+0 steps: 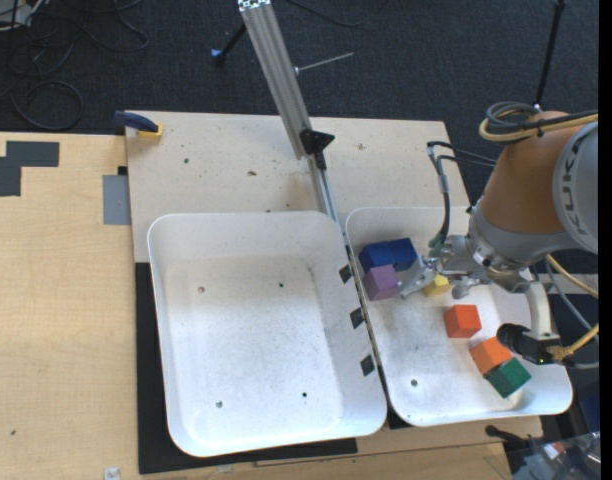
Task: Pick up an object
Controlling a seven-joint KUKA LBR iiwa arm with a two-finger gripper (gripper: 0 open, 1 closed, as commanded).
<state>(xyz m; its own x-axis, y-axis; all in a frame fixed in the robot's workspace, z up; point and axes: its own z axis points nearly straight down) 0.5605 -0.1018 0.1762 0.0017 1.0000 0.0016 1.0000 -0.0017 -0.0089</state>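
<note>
Left bin (186, 268): broad bare floor, walls low all round. It meets the right bin (546, 393) along a shared edge with black clips.

Right bin, left side: blue block (390, 254) close to the shared edge, purple block (382, 281) touching its front. Just right, gripper (433, 281) low over the floor with a small yellow piece (438, 285) at its tip; whether the fingers are apart or together, cannot tell.

Further right: red block (463, 320) alone on open floor, then orange block (489, 354) and green block (508, 377) touching, near the front right corner.
</note>
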